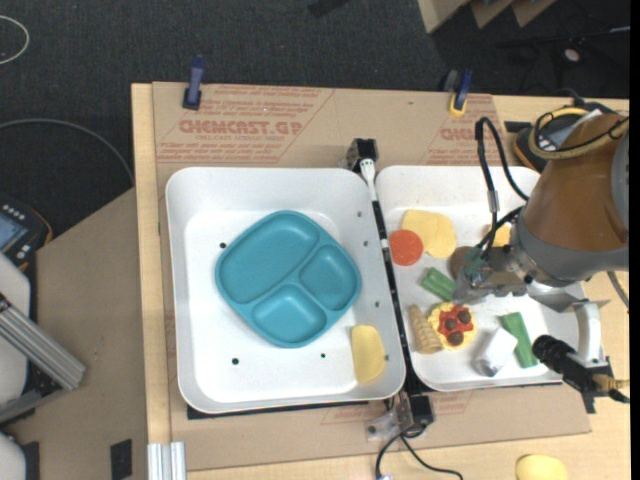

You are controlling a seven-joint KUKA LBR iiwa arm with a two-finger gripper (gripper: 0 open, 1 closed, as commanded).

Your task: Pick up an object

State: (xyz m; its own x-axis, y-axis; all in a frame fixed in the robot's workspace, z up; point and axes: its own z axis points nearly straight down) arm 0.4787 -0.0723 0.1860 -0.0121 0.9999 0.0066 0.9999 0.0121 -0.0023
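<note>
The right bin (pixel 440 183) holds several toy foods: a yellow disc (pixel 432 231), an orange round piece (pixel 405 247), a green strip (pixel 436 284), a ridged tan piece (pixel 424 330), a yellow tart with red berries (pixel 456 324), a green block (pixel 517 337) and a white-grey piece (pixel 489 352). My gripper (pixel 470 269) hangs low over the middle of this bin, just right of the green strip and above the tart. The grey wrist and orange arm band (pixel 575 203) cover the bin's right side.
The left bin (pixel 190 268) holds a teal divided plate (pixel 288 278) and a yellow oblong piece (pixel 367 353) in its front right corner. Black cables (pixel 488 168) loop over the right bin's back. Blue clamps (pixel 193 83) grip the cardboard's far edge.
</note>
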